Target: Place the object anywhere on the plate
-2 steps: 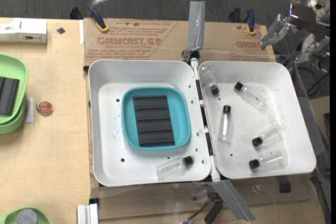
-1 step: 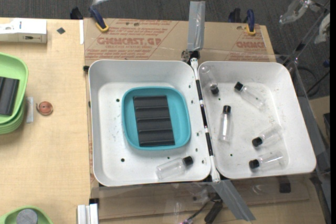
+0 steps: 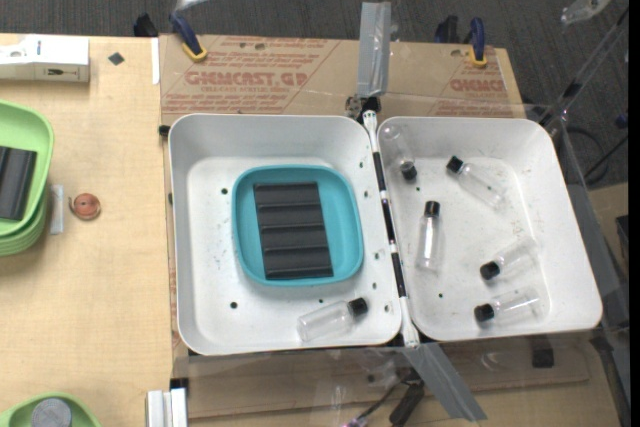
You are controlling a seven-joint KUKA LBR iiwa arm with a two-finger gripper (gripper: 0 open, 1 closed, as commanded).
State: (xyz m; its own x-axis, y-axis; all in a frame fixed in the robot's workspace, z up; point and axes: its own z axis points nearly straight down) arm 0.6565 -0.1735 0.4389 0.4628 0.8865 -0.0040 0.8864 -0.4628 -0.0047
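Picking one clear, black-capped vial comes first, we judge: several vials point(image 3: 429, 237) lie scattered in the right bin point(image 3: 562, 215), and a stray vial point(image 3: 328, 317) rests in the left bin point(image 3: 195, 215), just off the teal plate point(image 3: 243, 215). We cannot tell how the jaws stand. We would grip across a vial's body, lift clear of the walls, and lower it gently onto the black ribbed insert point(image 3: 292, 230).
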